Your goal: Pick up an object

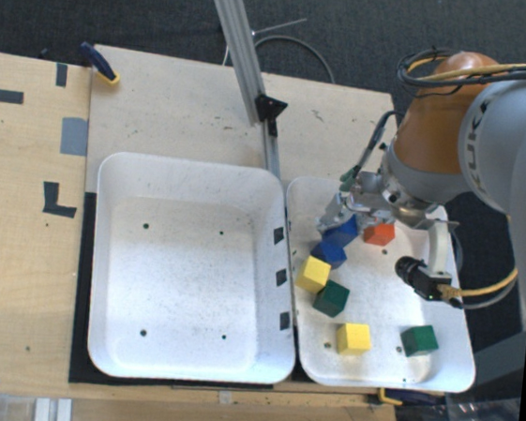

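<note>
In the right bin [453, 368], my gripper [345, 212] hangs low over the far left part. A blue block [342, 232] lies right beneath its tip, touching or nearly touching it. A second blue block [331, 253] sits just in front of the first. An orange block [379, 233] rests just right of the gripper. Nearer the front are a yellow block [313, 273], a dark green block [331, 299], another yellow block [354, 338] and a green block [419, 340].
The left bin [114, 188] stands beside the right one, their walls meeting at the middle. A slanted metal pole [247, 57] runs down to the bins' shared far corner. The grey arm [500, 119] with its orange band fills the space over the right bin's far side.
</note>
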`<state>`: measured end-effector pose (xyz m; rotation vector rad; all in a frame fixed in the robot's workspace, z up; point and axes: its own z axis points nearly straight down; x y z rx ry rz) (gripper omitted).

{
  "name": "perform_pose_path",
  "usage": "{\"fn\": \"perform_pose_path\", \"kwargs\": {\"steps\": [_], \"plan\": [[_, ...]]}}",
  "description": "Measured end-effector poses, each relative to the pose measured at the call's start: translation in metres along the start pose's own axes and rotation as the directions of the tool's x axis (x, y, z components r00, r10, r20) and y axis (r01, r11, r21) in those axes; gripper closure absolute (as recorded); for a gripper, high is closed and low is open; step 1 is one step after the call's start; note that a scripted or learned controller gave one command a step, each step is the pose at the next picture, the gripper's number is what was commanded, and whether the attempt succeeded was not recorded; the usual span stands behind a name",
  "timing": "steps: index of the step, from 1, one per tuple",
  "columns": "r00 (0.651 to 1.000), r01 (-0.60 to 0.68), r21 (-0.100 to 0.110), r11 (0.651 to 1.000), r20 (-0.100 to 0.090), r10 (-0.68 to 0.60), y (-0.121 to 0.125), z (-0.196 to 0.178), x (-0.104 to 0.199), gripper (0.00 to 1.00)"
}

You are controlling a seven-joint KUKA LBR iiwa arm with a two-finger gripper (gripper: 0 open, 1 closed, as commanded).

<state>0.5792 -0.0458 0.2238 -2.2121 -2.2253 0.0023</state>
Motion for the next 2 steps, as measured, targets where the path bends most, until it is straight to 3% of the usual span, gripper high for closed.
{"fn": "perform_pose_path", "kwargs": {"steps": [2], "plan": [[1.000,0.001,-0.002,1.000,0.001,-0.001,0.022,0.018,0.101,1.00]]}}
